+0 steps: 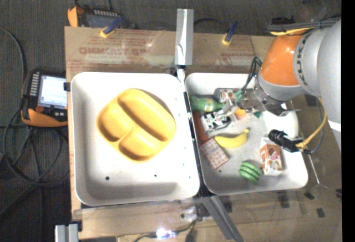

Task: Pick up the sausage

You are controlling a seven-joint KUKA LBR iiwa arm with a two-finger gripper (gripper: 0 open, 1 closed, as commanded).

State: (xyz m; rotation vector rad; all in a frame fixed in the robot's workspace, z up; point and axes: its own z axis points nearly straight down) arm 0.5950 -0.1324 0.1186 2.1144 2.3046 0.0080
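A dark red-brown long piece that looks like the sausage (198, 126) lies along the left wall of the right bin (288, 182), partly hidden by other items. My gripper (217, 119) reaches down from the orange-banded wrist (280, 69) into the upper middle of that bin. Its tip is just right of the sausage and above the banana (233, 139). Nothing can be made out in its grasp.
Around the gripper the right bin holds a green bottle (202, 105), a can (224, 94), a patterned packet (213, 153), a green round fruit (249, 171) and a small carton (270, 158). A yellow divided dish (137, 123) sits in the left bin (89, 180).
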